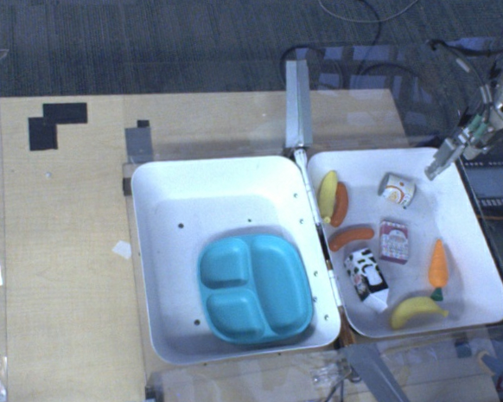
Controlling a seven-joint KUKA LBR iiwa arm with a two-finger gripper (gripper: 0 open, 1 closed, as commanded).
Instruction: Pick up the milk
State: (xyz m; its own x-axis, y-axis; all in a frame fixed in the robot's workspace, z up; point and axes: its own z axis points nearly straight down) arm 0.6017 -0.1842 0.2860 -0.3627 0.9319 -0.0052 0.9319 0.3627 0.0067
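Milk (pixel 365 273) carton flat, lettering too small

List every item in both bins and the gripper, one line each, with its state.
milk: lying flat, right bin, ungrasped
small carton: tipped on its side
pink box: lying flat
carrot: lying loose
bottom banana: lying loose
top banana: touching a sausage
blue tray: left bin, upright
gripper: over right bin's far corner, holding nothing
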